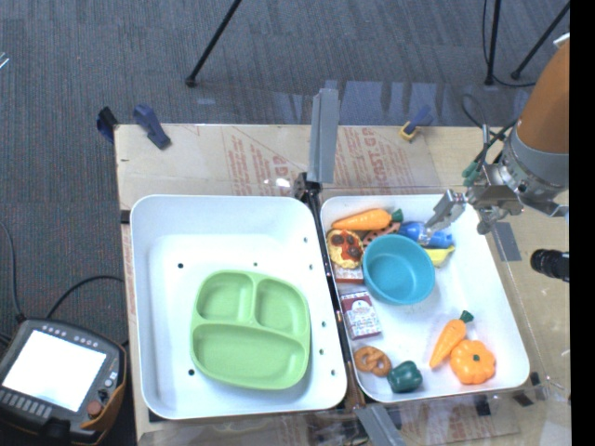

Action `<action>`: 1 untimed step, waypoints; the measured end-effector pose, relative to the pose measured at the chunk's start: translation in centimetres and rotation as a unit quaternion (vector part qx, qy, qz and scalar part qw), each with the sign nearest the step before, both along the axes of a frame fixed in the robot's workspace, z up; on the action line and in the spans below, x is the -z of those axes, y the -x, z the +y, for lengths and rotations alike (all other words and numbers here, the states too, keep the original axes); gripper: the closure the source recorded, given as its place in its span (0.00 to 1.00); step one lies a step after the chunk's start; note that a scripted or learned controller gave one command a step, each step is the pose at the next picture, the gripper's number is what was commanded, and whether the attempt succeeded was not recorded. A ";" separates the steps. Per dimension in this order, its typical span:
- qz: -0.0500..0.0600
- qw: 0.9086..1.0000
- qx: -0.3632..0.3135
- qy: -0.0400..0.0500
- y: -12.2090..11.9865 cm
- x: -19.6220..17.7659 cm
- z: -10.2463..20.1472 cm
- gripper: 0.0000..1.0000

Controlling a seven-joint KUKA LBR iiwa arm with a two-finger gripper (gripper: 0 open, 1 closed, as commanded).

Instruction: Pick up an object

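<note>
You are looking at the claw [453,214] hanging open and empty over the far edge of the right bin [502,291], fingers spread, apparently lining up on a small blue and yellow toy [435,240] lying just beyond the blue bowl [399,269]. That bowl is crowding the toy, and the carrot [362,219] is lying close by. The green divided plate [251,329] is sitting alone in the left bin [158,249], well apart.

A cardboard-covered bench [232,151] bore two shallow white bins side by side, the left bin [153,249] touching the right bin [493,286], with blue clamps [151,125] near its back edge.
</note>
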State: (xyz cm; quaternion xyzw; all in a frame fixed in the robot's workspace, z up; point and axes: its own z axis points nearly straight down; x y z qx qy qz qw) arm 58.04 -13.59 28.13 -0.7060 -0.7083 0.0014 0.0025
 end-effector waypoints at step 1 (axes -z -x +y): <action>0.003 0.991 0.131 0.000 -2.9 12.5 1.4 0.00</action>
